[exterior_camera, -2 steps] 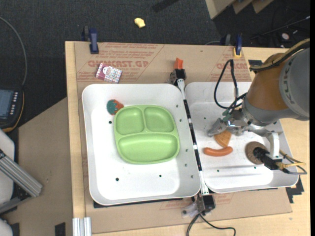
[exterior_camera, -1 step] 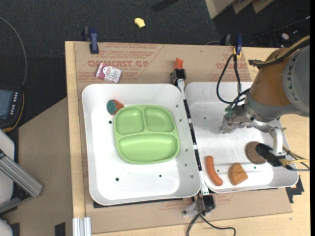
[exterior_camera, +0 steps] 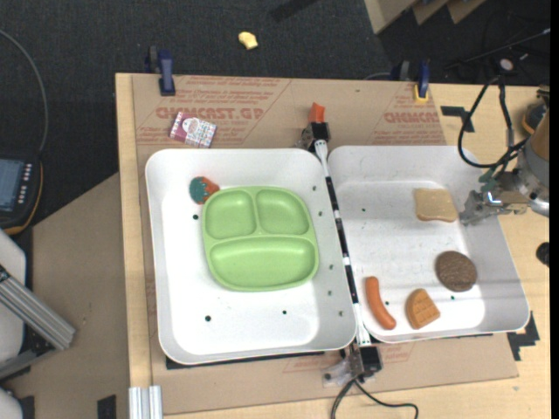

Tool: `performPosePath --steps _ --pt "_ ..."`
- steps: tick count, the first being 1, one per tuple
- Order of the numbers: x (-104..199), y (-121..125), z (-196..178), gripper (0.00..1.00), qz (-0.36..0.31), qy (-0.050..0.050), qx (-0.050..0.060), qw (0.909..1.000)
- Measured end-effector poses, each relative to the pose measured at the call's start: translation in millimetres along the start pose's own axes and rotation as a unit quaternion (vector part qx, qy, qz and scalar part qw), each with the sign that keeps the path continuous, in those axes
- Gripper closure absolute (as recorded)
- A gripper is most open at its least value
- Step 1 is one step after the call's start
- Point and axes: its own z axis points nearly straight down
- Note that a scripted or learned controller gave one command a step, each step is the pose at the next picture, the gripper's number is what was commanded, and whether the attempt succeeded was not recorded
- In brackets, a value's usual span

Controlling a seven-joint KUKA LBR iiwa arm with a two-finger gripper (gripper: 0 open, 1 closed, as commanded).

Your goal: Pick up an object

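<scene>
Claw (exterior_camera: 483,201) poised at right bin's (exterior_camera: 384,168) three-o'clock rim, grip state unclear. Inside: bread slice (exterior_camera: 434,205), brown patty (exterior_camera: 456,271), sausage (exterior_camera: 379,303), orange wedge (exterior_camera: 423,308). Left bin (exterior_camera: 175,260): green divided plate (exterior_camera: 258,236).

Plate (exterior_camera: 259,238) in L bin (exterior_camera: 175,304) (4 foods in R bin (exterior_camera: 498,312))

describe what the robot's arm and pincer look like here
At the view's right edge, the arm is a rounded grey body with an orange patch above it. Its pincer is small, metallic and silver-grey with dark parts. A black cable loops beside it. No markings are legible.
</scene>
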Motion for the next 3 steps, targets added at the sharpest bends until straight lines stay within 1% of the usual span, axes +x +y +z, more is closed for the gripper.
performPosePath --steps 1,2,3 --pt "7 0 6 0.0 -0.004 0.004 0.004 1.0" --pt "-1 -20 93 0.0 -0.003 0.005 0.008 0.9999" --pt "37 55 93 0.0 -0.007 0.004 0.001 1.0"
